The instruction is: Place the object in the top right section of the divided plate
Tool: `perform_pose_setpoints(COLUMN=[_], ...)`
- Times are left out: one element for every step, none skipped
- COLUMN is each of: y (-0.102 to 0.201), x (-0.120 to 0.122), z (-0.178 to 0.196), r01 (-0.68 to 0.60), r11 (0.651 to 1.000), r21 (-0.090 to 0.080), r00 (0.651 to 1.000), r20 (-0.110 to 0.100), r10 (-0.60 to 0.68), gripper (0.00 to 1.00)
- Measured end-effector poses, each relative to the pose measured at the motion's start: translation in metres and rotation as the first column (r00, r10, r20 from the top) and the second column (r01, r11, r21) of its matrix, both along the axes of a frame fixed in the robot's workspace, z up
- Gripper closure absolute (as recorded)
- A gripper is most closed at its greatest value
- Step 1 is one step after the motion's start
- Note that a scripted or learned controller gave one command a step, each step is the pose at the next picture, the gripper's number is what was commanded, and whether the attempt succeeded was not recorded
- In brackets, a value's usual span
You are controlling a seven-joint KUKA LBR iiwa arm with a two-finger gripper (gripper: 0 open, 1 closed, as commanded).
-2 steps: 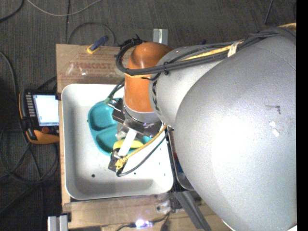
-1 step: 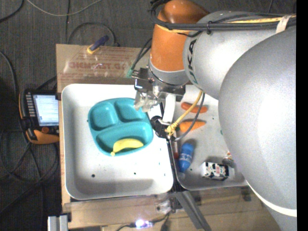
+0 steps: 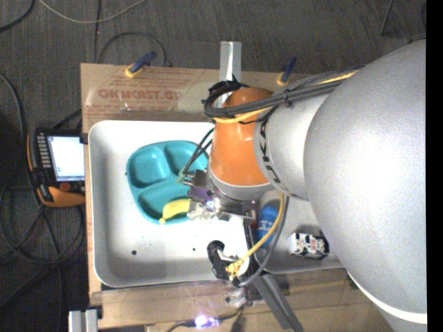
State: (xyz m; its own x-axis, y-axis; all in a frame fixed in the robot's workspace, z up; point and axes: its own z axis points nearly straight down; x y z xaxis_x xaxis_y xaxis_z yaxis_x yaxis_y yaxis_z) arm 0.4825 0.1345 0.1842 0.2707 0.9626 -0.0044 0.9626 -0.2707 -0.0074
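Observation:
A teal divided plate (image 3: pixel 156 171) lies in the left white bin (image 3: pixel 111 254). A yellow, banana-like object (image 3: pixel 174 209) rests on the plate's lower section, at its near edge. My gripper (image 3: pixel 199 205) hangs below the orange wrist band, directly right of the yellow object and touching or almost touching its right end. The arm's large grey body hides the plate's right rim and much of the right bin.
In the right bin a blue object (image 3: pixel 266 221) lies partly under the arm, and a small black-and-white object (image 3: pixel 309 244) sits further right. A handheld pendant (image 3: pixel 59 164) lies outside the left bin's left wall. Bare bin floor stretches below the plate.

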Motion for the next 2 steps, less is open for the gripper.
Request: perform_pose_setpoints(y=[-0.102, -0.189], x=[0.001, 0.092], z=[-0.002, -0.003], r01=[0.019, -0.149], r11=[1.000, 0.989], r21=[0.000, 0.000], r00=[1.000, 0.989], r20=[0.003, 0.004], r10=[-0.019, 0.149], gripper=[1.00, 1.00])
